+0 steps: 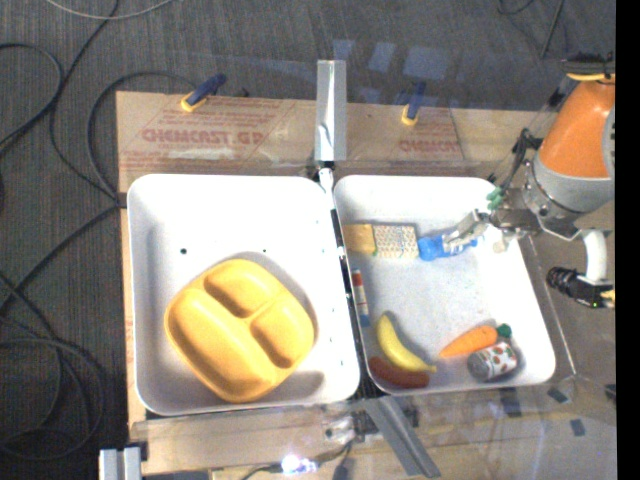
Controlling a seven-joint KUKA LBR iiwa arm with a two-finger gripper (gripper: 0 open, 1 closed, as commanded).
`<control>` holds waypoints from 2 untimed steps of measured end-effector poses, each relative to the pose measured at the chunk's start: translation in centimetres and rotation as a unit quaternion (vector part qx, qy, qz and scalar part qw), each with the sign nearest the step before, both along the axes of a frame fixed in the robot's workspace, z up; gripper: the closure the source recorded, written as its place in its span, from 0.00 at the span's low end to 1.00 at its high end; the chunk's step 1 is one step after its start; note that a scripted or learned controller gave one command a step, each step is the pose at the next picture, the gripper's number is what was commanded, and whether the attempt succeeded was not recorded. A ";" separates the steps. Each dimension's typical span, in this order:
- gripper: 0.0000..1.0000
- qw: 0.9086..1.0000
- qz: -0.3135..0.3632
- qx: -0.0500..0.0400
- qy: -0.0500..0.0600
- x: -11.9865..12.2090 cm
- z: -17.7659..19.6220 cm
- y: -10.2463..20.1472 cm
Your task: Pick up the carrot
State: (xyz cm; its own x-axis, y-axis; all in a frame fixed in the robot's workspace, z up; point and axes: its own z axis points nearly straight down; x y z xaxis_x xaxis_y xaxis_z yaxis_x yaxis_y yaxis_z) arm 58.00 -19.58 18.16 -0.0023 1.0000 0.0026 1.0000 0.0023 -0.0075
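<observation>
Arm at the right bin's far edge, carrot lying untouched near the front.

The carrot (470,342) lies at a slant in the right bin (520,268), in its near right corner, its green top touching a small can (493,362) just in front of it. A banana (398,346) lies to its left with a dark red thing (399,374) under it, against the front wall. Toward the far wall sit a yellow-and-grey sponge (382,240) and a blue thing (436,247). The hand (466,232) hangs over the far right part of this bin, just beside the blue thing and well apart from the carrot; whether it is spread or pressed together I cannot tell. The left bin (160,208) holds a yellow divided plate (241,327). Both bins rest on the tabletop (230,138).
</observation>
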 end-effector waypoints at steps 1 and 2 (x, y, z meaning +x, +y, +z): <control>0.00 1.000 -0.026 -0.001 0.000 -5.3 -4.5 -2.2; 0.00 0.997 0.070 -0.013 -0.027 -8.2 -7.3 -1.9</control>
